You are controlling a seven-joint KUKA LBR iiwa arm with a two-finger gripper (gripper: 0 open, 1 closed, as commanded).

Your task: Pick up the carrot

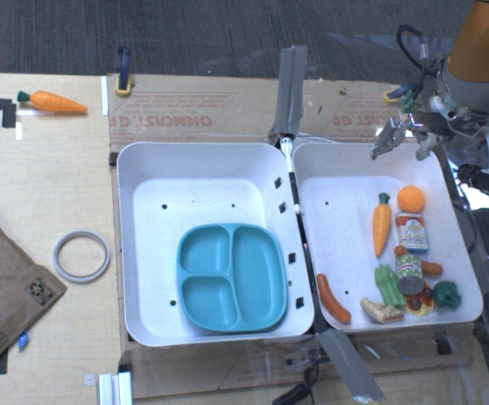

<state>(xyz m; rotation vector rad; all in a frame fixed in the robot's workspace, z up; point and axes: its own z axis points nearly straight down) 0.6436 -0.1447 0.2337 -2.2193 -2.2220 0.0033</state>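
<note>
The gripper (404,138) hangs over the far edge of the right bin (345,175), near that bin's far right corner, with its fingers spread apart and nothing between them. The arm (477,36) comes in from the table's far right corner.

The carrot (382,224) lies in the right bin, toward its right side, lengthwise from far to near with its green top pointing to the far edge. It is apart from the gripper, which stands nearer the far rim. Just beside the carrot's top, to the right, sits an orange (410,199). Near that, a small can (411,231) lies on its side, and a second can (409,272) stands nearer the front. A green bean bunch (388,285), a broccoli (446,294) and a bread piece (382,311) crowd the bin's near right corner. A sausage (334,299) lies by the bin's near left side.

The left bin (143,226) holds a blue divided plate (230,278) toward its near edge.

On the table's left part lie a second carrot (52,102) near the far left corner, a tape ring (81,255), and a cardboard box (3,298) at the left edge.
</note>
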